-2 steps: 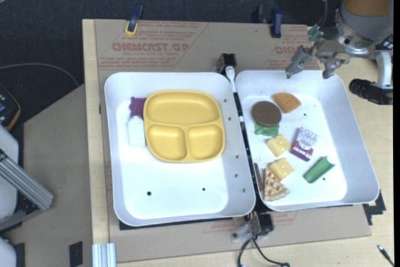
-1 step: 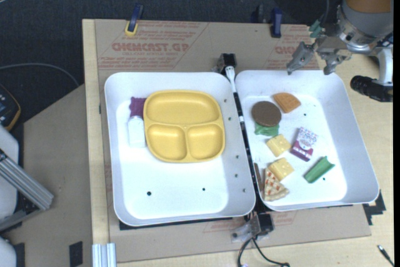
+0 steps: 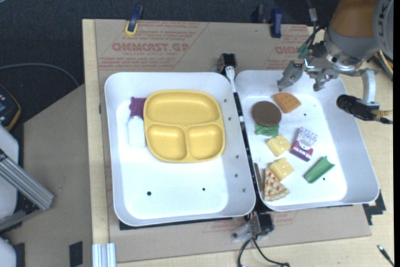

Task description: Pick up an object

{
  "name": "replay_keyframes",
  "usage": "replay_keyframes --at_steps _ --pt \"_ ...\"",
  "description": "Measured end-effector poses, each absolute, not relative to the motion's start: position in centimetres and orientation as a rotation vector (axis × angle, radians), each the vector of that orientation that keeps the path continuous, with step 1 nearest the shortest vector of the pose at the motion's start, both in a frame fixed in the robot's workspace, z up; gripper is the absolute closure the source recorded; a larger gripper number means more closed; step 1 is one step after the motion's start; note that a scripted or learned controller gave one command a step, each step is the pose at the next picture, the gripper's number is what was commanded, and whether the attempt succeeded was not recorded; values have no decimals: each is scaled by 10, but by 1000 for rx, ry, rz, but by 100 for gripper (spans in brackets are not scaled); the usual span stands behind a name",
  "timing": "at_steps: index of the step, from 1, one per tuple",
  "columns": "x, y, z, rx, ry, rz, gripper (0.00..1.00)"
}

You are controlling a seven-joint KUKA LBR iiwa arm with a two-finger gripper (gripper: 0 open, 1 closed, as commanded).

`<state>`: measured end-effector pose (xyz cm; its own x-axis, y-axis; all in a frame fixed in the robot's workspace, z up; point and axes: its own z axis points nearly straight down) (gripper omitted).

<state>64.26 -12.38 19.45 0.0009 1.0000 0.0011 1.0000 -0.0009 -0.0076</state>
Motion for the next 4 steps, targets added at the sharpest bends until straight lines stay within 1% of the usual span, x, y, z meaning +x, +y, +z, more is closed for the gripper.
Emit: replay_keyframes --at_steps 1,2,3,4 --pt "640 -121 152 -2218 -2218 5 0" --pt "644 -120 91 -2219 -2223 2 0" --pt "647 -121 91 -2225 -2227 -6 0" --pt "650 -123 105 -2234 -2236 -13 100"
